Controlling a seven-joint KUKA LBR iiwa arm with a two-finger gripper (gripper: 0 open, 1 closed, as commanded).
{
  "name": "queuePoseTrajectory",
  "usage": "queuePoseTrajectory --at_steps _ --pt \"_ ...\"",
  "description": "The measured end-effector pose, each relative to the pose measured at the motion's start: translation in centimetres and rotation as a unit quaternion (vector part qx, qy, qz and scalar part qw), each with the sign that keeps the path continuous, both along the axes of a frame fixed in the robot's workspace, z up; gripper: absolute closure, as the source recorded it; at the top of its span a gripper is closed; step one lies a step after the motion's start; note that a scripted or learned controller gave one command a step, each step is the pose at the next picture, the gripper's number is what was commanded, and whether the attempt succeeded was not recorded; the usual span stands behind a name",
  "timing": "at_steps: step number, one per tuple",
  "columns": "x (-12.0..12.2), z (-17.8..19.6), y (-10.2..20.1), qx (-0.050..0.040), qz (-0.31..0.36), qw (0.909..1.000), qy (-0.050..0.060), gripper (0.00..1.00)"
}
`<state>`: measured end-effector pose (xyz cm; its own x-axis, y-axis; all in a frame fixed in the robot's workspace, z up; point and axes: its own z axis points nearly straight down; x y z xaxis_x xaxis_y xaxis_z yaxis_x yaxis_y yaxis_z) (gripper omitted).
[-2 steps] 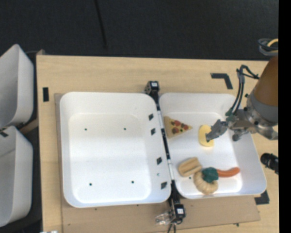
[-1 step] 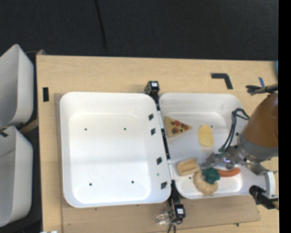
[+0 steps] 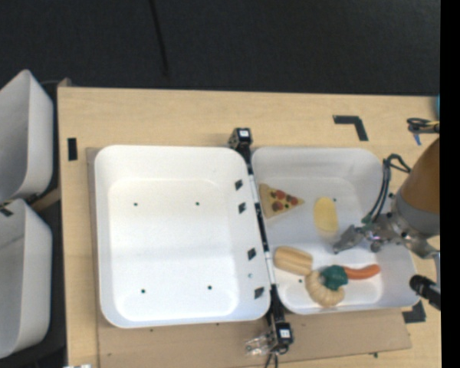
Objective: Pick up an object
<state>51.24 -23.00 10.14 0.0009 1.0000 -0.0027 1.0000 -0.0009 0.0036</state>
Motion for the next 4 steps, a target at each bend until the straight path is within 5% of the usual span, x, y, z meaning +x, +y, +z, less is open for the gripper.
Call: queuePoseTrajectory --at_steps 1,2,3,4 --pt "6.8 0.1 0.1 -0.0003 0.003 1.0 -0.002 0.0" --pt "6.6 1.1 0.0 -0.0001 0.001 1.0 -0.001 1.0" --pt "1.1 -0.1 0.1 0.0012 0.0 1.0 0.003 1.0" --pt "1.3 0.0 0.1 0.001 0.0 1.0 0.001 0.0"
